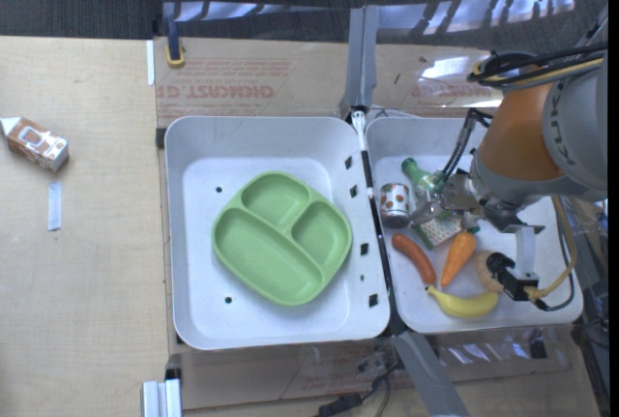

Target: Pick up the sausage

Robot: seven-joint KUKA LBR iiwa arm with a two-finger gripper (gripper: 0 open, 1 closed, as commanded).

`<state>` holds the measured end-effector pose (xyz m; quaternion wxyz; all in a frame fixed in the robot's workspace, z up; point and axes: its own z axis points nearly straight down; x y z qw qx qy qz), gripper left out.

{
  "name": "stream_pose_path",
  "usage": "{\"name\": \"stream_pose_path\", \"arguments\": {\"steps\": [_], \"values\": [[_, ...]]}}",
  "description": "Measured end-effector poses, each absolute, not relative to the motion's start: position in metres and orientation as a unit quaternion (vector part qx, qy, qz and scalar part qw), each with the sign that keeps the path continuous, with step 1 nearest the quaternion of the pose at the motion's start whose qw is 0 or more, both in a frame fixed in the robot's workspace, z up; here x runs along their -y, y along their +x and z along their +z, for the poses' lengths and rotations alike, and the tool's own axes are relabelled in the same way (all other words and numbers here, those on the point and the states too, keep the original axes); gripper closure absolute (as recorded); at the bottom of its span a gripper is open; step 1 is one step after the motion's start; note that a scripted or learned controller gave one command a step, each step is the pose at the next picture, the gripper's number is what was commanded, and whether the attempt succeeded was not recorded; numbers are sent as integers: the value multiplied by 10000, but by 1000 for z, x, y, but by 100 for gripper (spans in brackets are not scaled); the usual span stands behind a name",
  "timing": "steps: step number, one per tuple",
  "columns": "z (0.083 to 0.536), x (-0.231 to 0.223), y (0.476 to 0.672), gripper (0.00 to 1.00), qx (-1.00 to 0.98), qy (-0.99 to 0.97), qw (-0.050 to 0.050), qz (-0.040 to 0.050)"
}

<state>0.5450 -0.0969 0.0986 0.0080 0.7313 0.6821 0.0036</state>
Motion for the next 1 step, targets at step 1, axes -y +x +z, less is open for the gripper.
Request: {"name": "stream_pose_path", "arguments": {"steps": [1], "values": [[98,96,521,0,-7185,6955,84,42]]}}
